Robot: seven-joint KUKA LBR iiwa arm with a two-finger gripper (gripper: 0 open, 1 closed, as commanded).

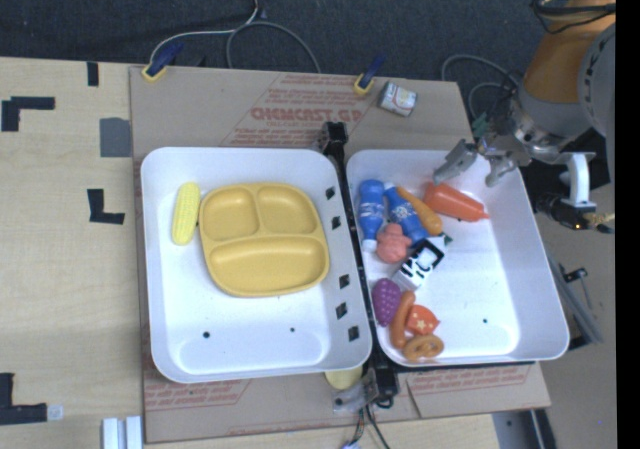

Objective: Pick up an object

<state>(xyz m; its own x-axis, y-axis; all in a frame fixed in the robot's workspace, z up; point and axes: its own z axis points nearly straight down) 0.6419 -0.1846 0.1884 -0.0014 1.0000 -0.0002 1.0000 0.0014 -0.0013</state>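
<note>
Currently our gripper hangs open, nothing between its fingers, just above the orange carrot in the right bin. Closing off-centre could squirt it toward the blue bottle.

Red print "CHEMCAST GP" on brown sheet under bins; other print unreadable.

Grey arm (orange band)
</note>
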